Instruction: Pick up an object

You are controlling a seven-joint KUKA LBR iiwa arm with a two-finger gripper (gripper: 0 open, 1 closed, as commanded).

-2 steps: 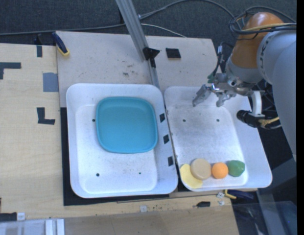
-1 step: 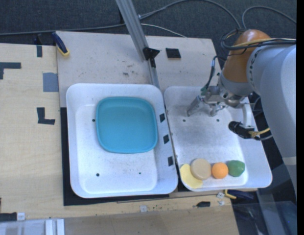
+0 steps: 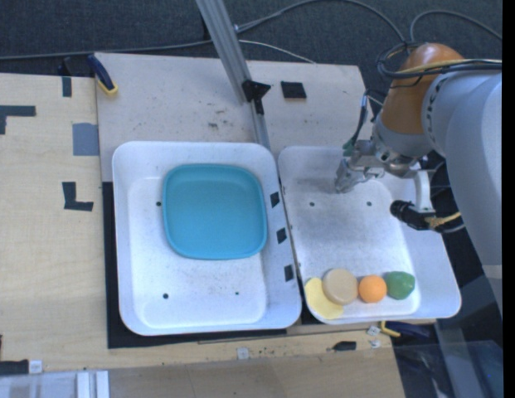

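Along right bin's point(image 3: 423, 255) near edge: tan disc point(image 3: 340, 286) on yellow piece point(image 3: 317, 301), orange ball point(image 3: 372, 289), green ball point(image 3: 400, 284), all in a row.
Gripper point(image 3: 347, 181) well apart at bin's far end, over bare floor; jaws' state can't tell. Left bin point(image 3: 133, 247) w/ blue plate point(image 3: 214, 211).

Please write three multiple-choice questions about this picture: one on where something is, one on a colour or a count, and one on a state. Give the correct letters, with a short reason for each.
1. Where is the blue plate?
A. left bin
B. right bin
C. on the bench

2. How many small things lie along the near edge of the right bin?
A. two
B. four
C. six

3. What is under the claw?
A. the orange ball
B. the blue plate
C. bare bin floor

Answers: 1 A, it lies in the left bin. 2 B, a yellow piece, a tan disc, an orange ball and a green thing. 3 C, the claw is over the far end, away from them.
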